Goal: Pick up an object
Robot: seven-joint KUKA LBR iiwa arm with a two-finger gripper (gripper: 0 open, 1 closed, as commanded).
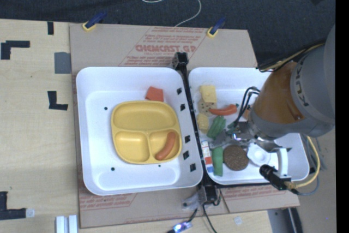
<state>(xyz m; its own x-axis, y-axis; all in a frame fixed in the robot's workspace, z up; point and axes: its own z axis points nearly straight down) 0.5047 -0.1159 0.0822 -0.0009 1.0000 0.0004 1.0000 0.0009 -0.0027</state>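
Observation:
My gripper [233,136] hangs low over the middle of the right bin [294,174], above a cluster of toy foods. Just left of it lies a green pepper [216,126]. A thin red chili [222,110] lies behind it, and a brown round patty [235,157] sits right in front of it. A green cucumber piece [217,161] lies beside the patty. Yellow cheese-like pieces [207,93] rest at the bin's back left. The grey arm with its orange band [278,98] hides the right half of the bin.
The left bin [92,172] holds a yellow divided plate [131,117] with a sausage [168,145] in its lower right compartment. An orange-red block [154,94] lies behind the plate. A black divider clip [180,59] joins the bins.

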